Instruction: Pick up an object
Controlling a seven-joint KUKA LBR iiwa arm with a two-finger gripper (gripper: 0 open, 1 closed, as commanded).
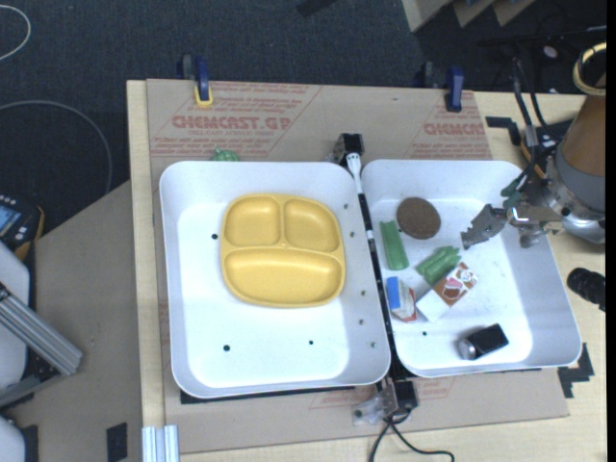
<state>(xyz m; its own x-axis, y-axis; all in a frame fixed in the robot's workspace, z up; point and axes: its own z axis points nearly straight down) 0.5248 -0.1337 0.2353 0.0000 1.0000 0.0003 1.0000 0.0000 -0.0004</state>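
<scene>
Objects for the picking sit clustered in the right bin (549, 287), and none of them is between the fingers; a round brown disc (419, 218) lies toward the far side, a green stick (393, 244) rests just left of it near the divider, and a second green piece (438, 262) lies tilted a little nearer the camera; right beside that sits a small red-and-white packet (454, 285), and to its left a blue-and-white item (394, 296) lies along the bin's inner wall, with a small white and red piece next to it; down at the near edge a black and silver block (483, 342) sits apart from the rest; the end effector (491, 222) hangs over the right bin's far-right part, just right of the brown disc, its dark fingers pointing left, and whether they stand open or closed I cannot tell from this angle; the grey arm (577, 176) comes in from the right edge; over in the left bin (192, 287) a yellow divided plate (283, 249) lies flat, three compartments showing, toward the far half; both bins rest side by side on the table (289, 114), whose brown board is held by blue clamps (200, 77) at the far edge.
</scene>
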